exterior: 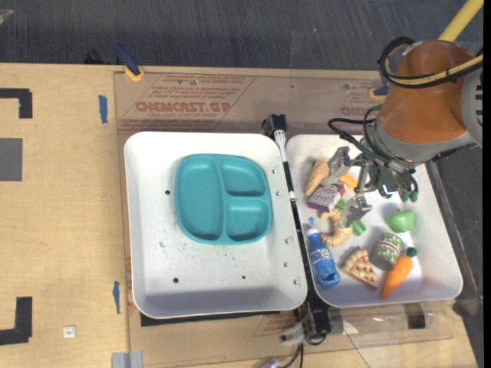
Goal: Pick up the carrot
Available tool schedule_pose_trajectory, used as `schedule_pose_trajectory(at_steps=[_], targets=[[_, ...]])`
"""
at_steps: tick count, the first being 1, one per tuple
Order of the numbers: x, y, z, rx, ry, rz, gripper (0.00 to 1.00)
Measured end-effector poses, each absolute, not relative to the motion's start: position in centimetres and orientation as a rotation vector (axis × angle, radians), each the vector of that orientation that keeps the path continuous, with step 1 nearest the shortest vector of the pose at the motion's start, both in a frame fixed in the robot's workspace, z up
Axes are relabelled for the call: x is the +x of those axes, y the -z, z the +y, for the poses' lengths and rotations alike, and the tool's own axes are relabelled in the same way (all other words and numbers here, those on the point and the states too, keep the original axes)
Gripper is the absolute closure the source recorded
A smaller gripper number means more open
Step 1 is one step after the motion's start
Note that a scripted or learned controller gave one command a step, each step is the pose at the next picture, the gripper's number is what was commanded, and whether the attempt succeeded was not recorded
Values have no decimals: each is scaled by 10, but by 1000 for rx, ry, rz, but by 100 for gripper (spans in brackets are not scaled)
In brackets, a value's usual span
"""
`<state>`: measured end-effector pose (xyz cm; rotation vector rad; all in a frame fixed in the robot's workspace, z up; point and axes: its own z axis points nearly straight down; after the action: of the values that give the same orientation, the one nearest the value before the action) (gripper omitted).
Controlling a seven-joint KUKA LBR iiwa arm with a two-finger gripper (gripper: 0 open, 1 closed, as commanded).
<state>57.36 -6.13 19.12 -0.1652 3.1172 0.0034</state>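
Note:
The carrot (397,274) is orange with a small green top. It lies in the right bin (449,282) near the front right corner, beside a pizza slice (360,267). My gripper (350,182) hangs over the middle of that bin, well behind and to the left of the carrot. It stands open, with one finger near the back of the toy pile and the other pointing toward the front. A small yellow-orange item lies beneath the gap. Nothing is held between the fingers.
The right bin also holds a green fruit (400,221), a small can (387,248), a blue bottle (322,257), a purple box (326,198) and a tan cone (317,176). A teal divided plate (224,198) lies in the left bin (146,282).

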Motion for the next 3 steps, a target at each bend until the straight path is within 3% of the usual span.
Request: schedule_pose_trajectory(at_steps=[1,2,3], targets=[[605,-113,-106,-57,0,3127,0],[629,-89,-128,381,-1,3106,0],[634,-88,-129,835,-2,3029,0]])
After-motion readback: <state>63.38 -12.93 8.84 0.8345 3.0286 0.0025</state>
